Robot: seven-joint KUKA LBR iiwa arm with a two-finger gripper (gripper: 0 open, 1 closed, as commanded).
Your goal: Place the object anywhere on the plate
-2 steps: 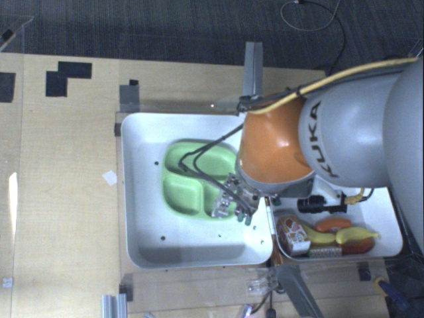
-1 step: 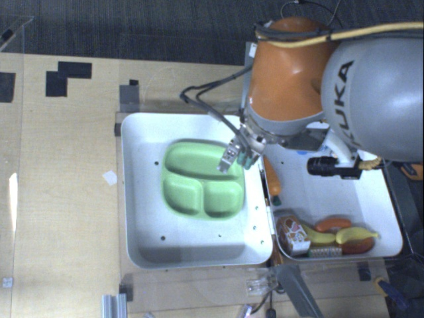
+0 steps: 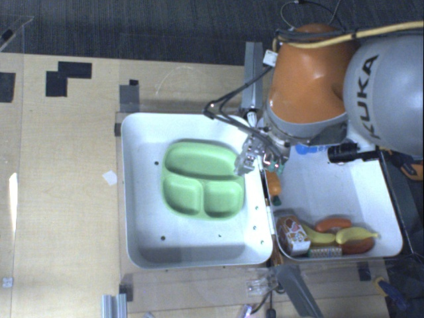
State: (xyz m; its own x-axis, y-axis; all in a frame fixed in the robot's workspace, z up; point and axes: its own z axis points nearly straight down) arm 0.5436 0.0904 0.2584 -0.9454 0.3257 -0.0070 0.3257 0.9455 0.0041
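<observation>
A light green plate (image 3: 201, 178) with three compartments lies in the left white bin (image 3: 142, 197). My gripper (image 3: 252, 156) hangs at the plate's upper right edge, close to the divider between the two bins, under the orange band of the arm (image 3: 308, 78). I see nothing in it. Toy food lies in the right bin (image 3: 368, 197): a small orange piece (image 3: 273, 185) next to the divider, a brown and white packet (image 3: 294, 236), a yellow banana (image 3: 344, 236) and red pieces (image 3: 333, 224) along the front wall.
A blue item (image 3: 306, 149) peeks out from under the arm at the back of the right bin. A black cable (image 3: 228, 101) runs from the wrist over the left bin's back corner. The wooden bench (image 3: 59, 197) spreads to the left.
</observation>
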